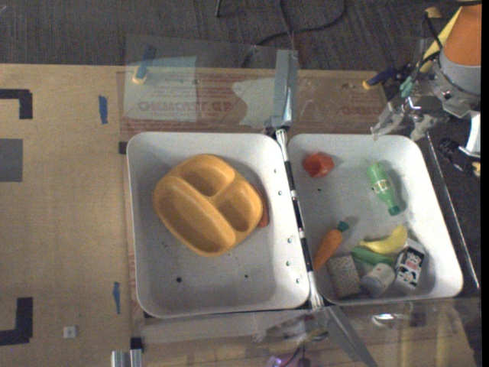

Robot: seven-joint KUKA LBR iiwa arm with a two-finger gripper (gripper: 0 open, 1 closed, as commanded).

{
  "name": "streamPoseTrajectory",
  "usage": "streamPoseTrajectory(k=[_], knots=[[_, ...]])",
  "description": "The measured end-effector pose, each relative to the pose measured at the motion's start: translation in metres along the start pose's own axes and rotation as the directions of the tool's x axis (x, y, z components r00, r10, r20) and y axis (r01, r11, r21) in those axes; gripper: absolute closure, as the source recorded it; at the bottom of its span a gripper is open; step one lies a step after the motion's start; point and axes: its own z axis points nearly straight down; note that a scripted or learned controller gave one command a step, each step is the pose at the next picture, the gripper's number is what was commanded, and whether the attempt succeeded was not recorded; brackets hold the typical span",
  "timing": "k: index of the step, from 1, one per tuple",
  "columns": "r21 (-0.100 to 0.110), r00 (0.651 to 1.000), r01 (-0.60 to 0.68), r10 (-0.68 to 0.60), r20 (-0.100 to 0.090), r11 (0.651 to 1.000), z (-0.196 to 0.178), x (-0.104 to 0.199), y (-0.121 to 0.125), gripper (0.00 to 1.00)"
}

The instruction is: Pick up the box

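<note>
The box (410, 267) is a small white carton with blue and red print. It lies in the near right corner of the right bin (439, 228), beside a grey can (378, 279) and just under a banana (386, 243). My gripper (399, 128) hangs over the far right rim of that bin, well away from the box. It is open, its two fingers spread apart with nothing between them.
The right bin also holds a red item (318, 164), a green bottle (383, 188), a carrot (330, 245), a green item (369, 255) and a brown block (344, 274). An orange divided plate (208, 202) lies in the left bin (153, 281).
</note>
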Motion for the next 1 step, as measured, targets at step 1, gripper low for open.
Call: streamPoseTrajectory(k=[1], knots=[[0.001, 0.999, -0.05, 0.05, 0.0, 0.999, 0.0742, 0.0463, -0.0453, 0.0]])
